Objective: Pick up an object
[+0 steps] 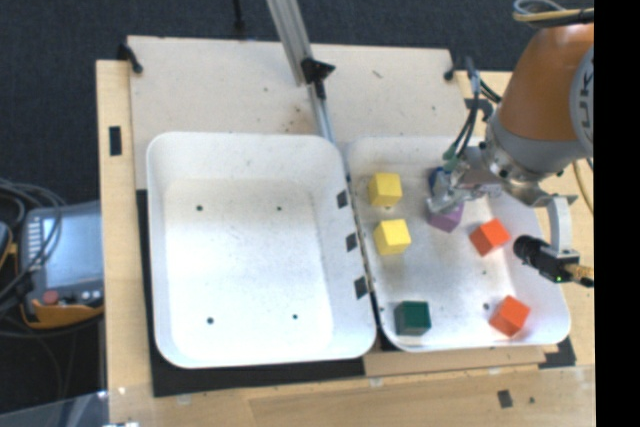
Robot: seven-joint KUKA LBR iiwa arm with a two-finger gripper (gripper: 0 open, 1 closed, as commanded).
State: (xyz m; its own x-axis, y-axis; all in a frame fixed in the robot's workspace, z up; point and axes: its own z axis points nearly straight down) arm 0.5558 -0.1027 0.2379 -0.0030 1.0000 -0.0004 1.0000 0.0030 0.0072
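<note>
gripper (447, 200) sits right on the purple block (446, 217); can't tell its grip, so the block could easily slip free.

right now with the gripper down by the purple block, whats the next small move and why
Probably a short, straight lift to test the grasp. The gripper sits low in the right bin, right over the purple block, which peeks out beneath it. Whether the block is actually held cannot be told from this angle. The nearest orange block lies apart, so rising straight up should not disturb it.
</note>
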